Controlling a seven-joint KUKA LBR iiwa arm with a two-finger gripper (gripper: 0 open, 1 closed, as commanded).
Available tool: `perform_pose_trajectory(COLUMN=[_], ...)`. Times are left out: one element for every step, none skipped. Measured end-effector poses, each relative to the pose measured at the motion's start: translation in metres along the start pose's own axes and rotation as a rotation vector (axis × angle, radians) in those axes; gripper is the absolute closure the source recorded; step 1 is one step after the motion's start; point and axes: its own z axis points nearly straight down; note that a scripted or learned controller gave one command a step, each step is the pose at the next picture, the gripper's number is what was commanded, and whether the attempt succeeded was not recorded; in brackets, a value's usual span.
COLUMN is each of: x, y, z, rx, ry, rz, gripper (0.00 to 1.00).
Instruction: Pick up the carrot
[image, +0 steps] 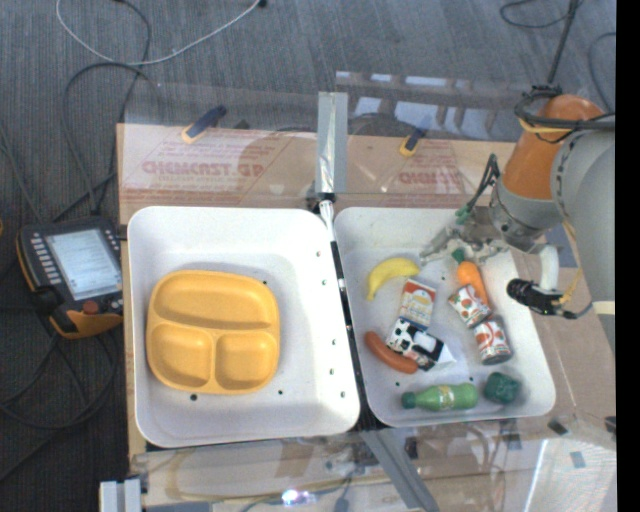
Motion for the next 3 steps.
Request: perform_pose_trajectory(x=[0.001,0.002,0.051], y=[0.000,0.001,-0.091], z=[-0.009,-0.018,-0.103], rx=[0.000,0.000,0.007], ry=[-0.003,-0.002,-0.003], rz=[-0.003,-0.005,-0.034], gripper=[1.00,1.00,1.00])
